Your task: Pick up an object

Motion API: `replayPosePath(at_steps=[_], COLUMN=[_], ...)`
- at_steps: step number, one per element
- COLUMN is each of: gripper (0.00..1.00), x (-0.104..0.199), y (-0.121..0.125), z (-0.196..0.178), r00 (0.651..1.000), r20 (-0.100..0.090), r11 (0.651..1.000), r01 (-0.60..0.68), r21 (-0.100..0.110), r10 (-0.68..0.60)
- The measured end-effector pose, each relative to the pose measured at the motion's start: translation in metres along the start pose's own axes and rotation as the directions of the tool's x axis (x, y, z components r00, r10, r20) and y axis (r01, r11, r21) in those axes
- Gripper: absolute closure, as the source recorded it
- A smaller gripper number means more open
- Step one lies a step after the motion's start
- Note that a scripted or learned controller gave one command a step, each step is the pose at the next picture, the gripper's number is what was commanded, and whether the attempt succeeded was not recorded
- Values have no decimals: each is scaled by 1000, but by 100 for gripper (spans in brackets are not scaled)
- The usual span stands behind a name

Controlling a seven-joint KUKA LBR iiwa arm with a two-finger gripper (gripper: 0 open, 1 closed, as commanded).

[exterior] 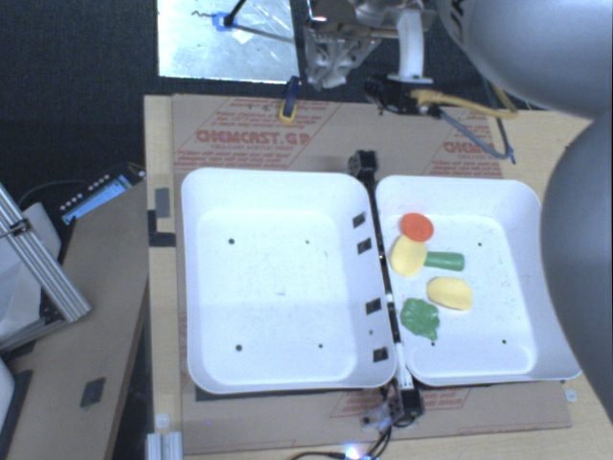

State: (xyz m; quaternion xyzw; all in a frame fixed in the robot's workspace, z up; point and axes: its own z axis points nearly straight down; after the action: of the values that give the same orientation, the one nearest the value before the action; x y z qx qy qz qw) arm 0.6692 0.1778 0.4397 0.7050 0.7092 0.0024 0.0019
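Several small objects lie in the left part of the right bin (508, 353): an orange round piece (416, 226), a pale yellow piece (408, 256) just below it, a green cylinder (445, 261) to its right, a second yellow piece (449, 292) and a green leafy piece (420, 318). My gripper (326, 65) hangs high above the bench at the top of the view, beyond the far edge of the bins and well away from the objects. No object shows in it.
The left bin (278, 286) sits beside the right one, with a black clipped divider (378, 266) between them. Cables and a yellow clamp (287, 111) lie on the cardboard behind the bins. The grey arm (546, 27) covers the top right.
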Motion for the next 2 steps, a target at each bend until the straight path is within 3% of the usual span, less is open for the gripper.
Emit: replayPosePath(at_steps=[2], gripper=[100], x=[18], y=[0], z=[-34], r00=[1000], r20=[0], r11=[1000], r01=[-1], r21=[2], r10=[1])
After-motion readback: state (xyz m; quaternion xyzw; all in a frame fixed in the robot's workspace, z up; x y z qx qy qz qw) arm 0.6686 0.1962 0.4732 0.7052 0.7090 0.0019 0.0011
